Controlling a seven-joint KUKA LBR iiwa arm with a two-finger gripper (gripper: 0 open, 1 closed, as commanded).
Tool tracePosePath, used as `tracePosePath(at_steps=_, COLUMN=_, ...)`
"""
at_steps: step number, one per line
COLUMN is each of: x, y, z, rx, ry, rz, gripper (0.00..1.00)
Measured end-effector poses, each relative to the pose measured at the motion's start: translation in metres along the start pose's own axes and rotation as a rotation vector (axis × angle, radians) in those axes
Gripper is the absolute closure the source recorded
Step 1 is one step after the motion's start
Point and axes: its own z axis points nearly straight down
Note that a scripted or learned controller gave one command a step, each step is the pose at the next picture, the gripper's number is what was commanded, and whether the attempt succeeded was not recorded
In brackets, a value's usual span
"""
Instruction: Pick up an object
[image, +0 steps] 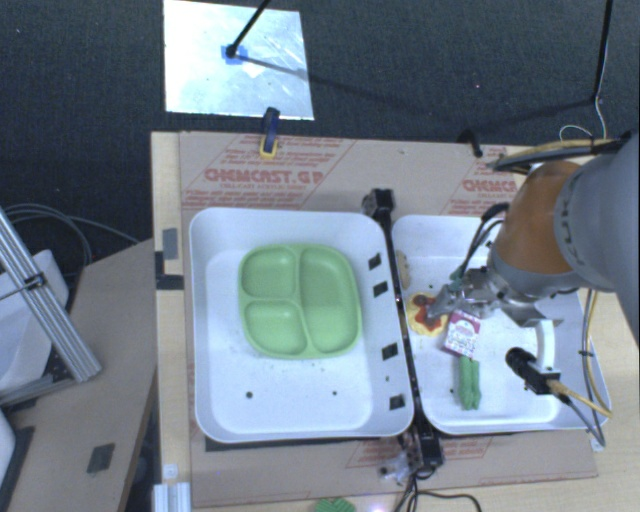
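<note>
Two white bins on my bench (170, 330): left bin (215, 400) holds a green divided plate (299, 300), right bin (500, 415) has a red-yellow toy (427, 315), a small pink-white packet (462, 334) and a green bean-like piece (468, 382). My hand (450, 300) sits low over the toy, packet just beside; can't tell if it's open or closed

- Two bins sit side by side on the counter (300, 170); the left bin (215, 330) lies at 9 o'clock of the right bin (520, 405).
- A divided plate (300, 300) lies in the left bin, near its middle.
- In the right bin, a tagged packet (462, 335) lies at 12 o'clock of a long pod (468, 383).
- The end effector (447, 300) hangs at 11 o'clock of the packet.
</note>
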Motion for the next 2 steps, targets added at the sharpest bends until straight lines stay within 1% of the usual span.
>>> tracePosePath(at_steps=1, x=0.0031, y=0.0006, z=0.0019, rx=0.008, ry=0.006, rz=-0.006, gripper=0.00)
tracePosePath(at_steps=2, x=0.0037, y=0.0007, z=0.0019, rx=0.008, ry=0.007, rz=-0.006, gripper=0.00)
